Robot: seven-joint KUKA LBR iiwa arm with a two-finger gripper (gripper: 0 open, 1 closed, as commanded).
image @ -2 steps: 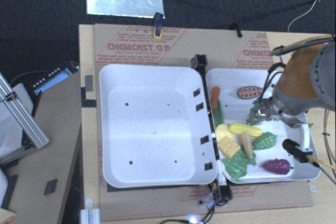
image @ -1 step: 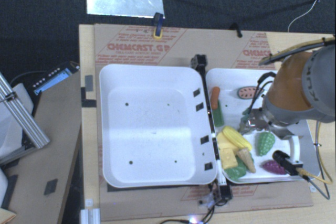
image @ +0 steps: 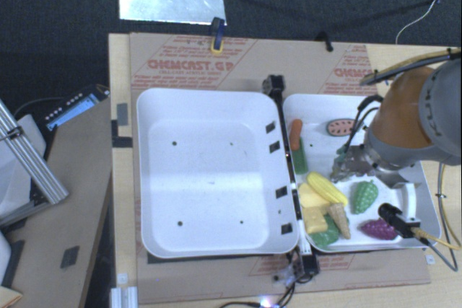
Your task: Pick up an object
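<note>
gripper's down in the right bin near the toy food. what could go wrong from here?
1. The gripper sits over bare bin floor between the corn and the green grapes, so it may close on nothing.
2. The corn, cheese and cone lie packed together; a grab there may nudge or catch a neighbour.
3. The purple grapes lie against the right bin wall, leaving little finger room.

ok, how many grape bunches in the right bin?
2. A green grape bunch lies mid-bin below the gripper; a purple grape bunch sits by the near edge. The arm may hide others.
</note>
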